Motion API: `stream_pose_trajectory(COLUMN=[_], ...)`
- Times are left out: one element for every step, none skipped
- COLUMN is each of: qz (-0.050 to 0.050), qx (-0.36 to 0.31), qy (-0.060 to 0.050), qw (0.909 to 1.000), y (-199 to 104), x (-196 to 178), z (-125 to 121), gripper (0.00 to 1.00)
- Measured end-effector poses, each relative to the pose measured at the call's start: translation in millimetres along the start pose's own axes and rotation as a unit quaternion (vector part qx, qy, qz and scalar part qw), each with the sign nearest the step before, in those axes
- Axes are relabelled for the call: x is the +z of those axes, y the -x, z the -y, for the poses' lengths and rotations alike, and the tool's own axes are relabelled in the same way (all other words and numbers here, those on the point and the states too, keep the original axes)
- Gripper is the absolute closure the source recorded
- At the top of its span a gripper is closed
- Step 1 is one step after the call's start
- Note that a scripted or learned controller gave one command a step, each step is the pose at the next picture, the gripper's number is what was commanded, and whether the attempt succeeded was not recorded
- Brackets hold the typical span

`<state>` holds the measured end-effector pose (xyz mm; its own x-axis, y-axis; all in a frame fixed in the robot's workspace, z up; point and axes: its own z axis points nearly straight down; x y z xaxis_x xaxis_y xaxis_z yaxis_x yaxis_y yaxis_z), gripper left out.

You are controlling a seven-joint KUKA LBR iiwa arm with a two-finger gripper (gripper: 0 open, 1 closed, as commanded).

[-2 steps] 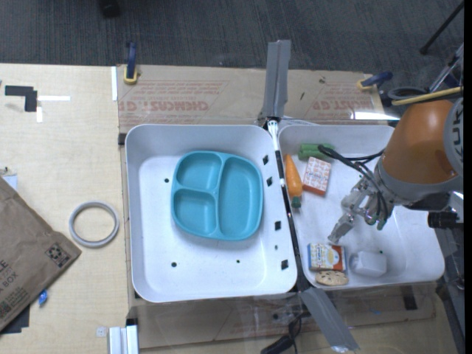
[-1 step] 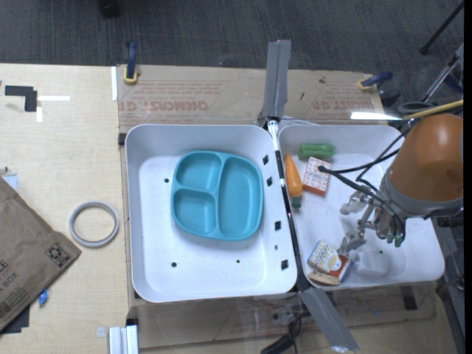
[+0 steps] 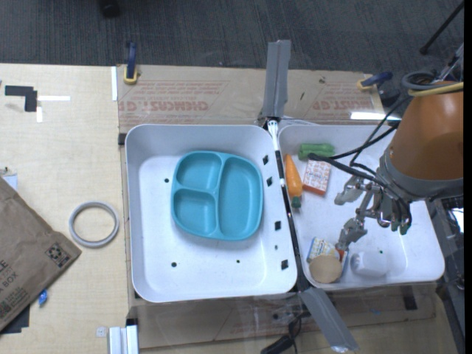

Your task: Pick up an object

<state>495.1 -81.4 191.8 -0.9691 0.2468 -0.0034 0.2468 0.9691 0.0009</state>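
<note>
Even, bright overhead light; soft shadows only, faint along the inner walls of the left bin (image 3: 140, 220). Mild glare on the white plastic of the right bin (image 3: 413, 264). Focus moderate throughout, fine detail soft; the dark floor (image 3: 221, 13) reads grainy.

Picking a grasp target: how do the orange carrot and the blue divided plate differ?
The carrot is small, slim and orange; the plate is broad, flat and blue. The carrot lies at the right bin's left wall among other items; the plate lies alone in the left bin. Both lie flat.
</note>
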Motion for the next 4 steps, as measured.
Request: stream_pose_trajectory(qz=[0.0,0.001,-0.006,-0.002], qx=[0.056,0.134,0.294,0.293], qy=[0.0,0.0,-0.006,-0.004], qw=[0.9984,0.9909,0.9558,0.9561], y=[73.9,122.8,144.2,145.9], x=[91.7,99.5,100.6,89.7], z=[15.7,-7.9,-19.7,-21.1], gripper=[0.0,0.0,0.0,1.0])
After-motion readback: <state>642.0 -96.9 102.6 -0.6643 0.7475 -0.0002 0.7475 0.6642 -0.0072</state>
